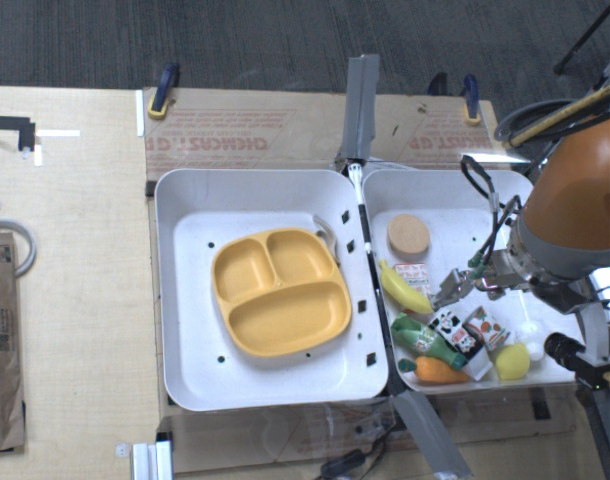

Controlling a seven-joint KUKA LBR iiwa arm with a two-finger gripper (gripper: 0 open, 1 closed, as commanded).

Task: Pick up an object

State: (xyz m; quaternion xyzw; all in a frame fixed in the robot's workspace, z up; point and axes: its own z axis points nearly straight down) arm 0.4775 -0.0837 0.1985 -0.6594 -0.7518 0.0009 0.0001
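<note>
Glossy orange carrot point(435, 370) (tapered) lies below the gripper point(453, 290), state unclear.

A robotics lab is showing here: a pale plywood bench point(65, 268) is carrying two shallow white plastic bins point(175, 298), blue spring clamps point(165, 88) are pinning brown cardboard point(245, 128), grey carpet point(235, 18) lying beyond

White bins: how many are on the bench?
2. The left bin holds a yellow plate; the right bin holds small food items, with the gripper above them.
</note>
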